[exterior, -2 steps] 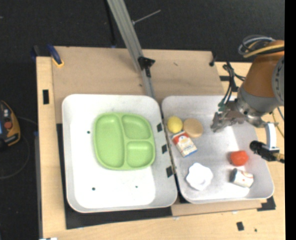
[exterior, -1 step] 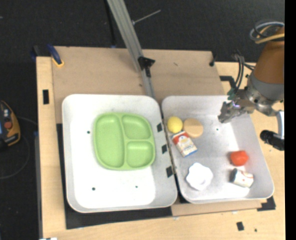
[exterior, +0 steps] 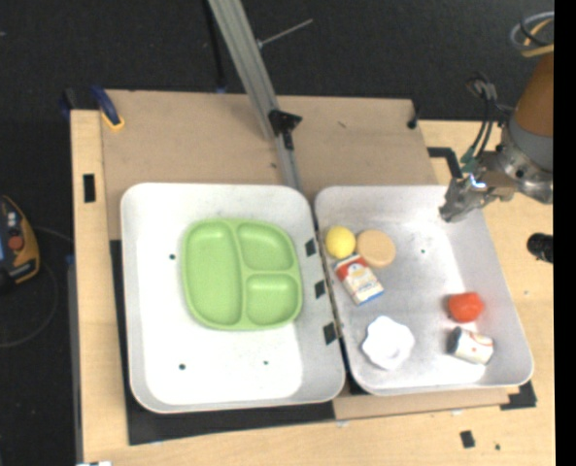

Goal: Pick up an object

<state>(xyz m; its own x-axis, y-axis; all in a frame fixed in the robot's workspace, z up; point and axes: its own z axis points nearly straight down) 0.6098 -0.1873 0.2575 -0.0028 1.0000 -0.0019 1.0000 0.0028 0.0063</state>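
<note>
Gripper, seemingly above bin rim

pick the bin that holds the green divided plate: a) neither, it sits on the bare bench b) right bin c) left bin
c: the green divided plate lies inside the left bin, while the right bin holds the small items such as the yellow ball and the red object.

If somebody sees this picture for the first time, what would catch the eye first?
Probably the green divided plate, alone in the left bin. Next, the red-orange object near the right bin's right side, and the yellow ball beside the tan round object at its upper left.
</note>
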